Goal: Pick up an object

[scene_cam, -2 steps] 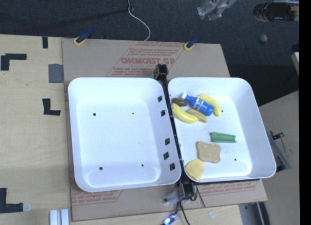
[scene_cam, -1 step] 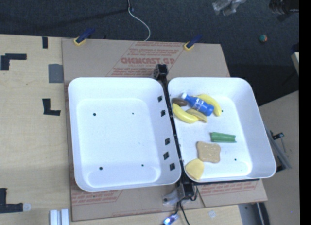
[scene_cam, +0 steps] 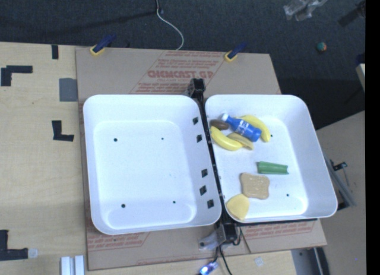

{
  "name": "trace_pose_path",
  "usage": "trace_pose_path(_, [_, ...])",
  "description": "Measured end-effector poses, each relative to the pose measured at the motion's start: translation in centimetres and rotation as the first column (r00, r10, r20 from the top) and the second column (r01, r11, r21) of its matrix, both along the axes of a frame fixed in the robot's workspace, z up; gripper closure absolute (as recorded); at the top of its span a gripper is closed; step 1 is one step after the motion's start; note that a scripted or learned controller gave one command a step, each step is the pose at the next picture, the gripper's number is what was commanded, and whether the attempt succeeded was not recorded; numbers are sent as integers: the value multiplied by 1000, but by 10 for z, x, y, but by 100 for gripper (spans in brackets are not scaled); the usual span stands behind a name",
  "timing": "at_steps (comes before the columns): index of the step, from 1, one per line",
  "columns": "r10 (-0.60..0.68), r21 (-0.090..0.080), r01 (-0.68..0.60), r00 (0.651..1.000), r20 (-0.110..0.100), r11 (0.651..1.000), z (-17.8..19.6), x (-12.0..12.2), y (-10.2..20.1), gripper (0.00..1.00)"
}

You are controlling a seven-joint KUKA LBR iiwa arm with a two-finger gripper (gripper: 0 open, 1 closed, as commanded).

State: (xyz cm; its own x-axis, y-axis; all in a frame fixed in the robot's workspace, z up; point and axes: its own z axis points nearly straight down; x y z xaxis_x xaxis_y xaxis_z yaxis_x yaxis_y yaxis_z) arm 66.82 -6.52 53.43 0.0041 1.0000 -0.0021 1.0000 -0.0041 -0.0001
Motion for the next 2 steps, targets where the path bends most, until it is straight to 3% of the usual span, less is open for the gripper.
trace_pose_path(1, [-1,0,1,1000,0,1000,0,0,-72,100])
trace_pose_path(2, [-2,-1,2,1000,0,1000,0,0,-164,100])
